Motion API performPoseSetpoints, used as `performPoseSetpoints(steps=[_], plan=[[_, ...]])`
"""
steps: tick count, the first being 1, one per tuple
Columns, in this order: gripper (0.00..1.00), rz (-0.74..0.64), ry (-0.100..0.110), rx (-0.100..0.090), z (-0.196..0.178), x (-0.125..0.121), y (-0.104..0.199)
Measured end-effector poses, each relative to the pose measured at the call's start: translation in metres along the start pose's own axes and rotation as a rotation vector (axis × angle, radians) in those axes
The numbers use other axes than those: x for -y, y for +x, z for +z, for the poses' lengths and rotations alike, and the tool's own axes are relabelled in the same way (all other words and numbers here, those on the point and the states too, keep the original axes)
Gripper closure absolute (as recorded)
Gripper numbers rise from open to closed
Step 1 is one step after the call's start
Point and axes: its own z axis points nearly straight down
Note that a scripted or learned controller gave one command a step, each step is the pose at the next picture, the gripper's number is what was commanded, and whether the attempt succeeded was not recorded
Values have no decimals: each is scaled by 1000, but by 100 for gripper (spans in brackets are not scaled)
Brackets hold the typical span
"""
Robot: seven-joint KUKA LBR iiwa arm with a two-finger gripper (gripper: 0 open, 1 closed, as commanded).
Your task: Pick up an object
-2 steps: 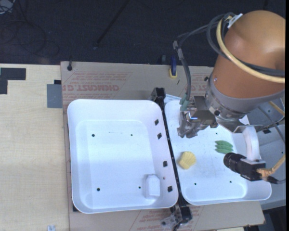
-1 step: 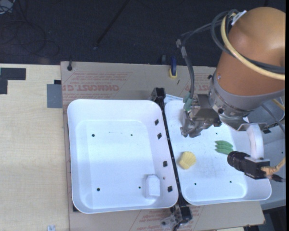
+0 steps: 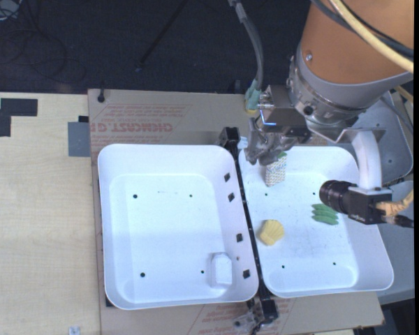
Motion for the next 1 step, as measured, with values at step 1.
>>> performPoseSetpoints(steps=[1], plan=[[100, 3, 7, 2, -37, -14, 38]])
